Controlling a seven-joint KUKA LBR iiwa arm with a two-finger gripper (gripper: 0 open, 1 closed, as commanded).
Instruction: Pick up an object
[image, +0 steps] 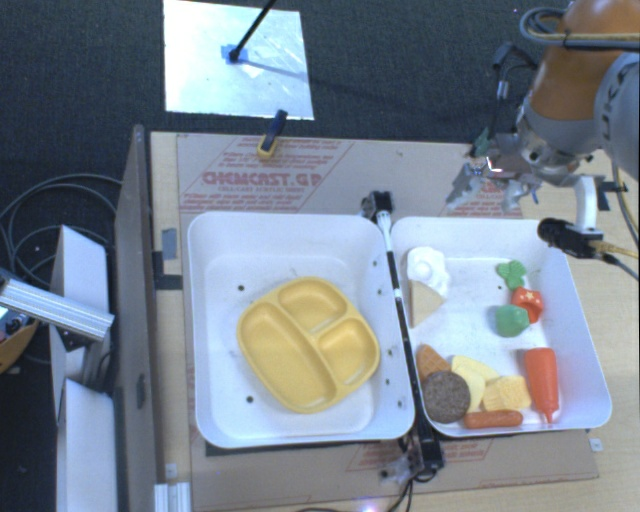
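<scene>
The arm (585, 70) is reaching in from the upper right, its orange band sitting at the top corner, and the gripper (487, 190) is hanging above the cardboard just beyond the far rim of the right bin (590, 330), not touching any item. Its fingers (462, 188) are standing apart with nothing between them. The toy foods are all lying inside the right bin: a white piece (427, 267) is sitting near the far left corner, with a pale wedge (424, 301) just in front of it against the divider. Along the right side a green leafy bit (512, 272), a red piece (527, 301) and a green lump (511, 320) are lying in a short row, close together. At the near edge a carrot (541, 383) is lying lengthwise, beside yellow chunks (490, 383), a brown patty (446, 396), an orange-brown slice (431, 360) and a sausage (492, 420). The left bin (215, 300) is holding a yellow tray (307, 343) with three compartments, lying tilted across the middle. Both bins are resting on a cardboard sheet (260, 175), and a silver panel (237, 58) is lying on the dark floor beyond it.
</scene>
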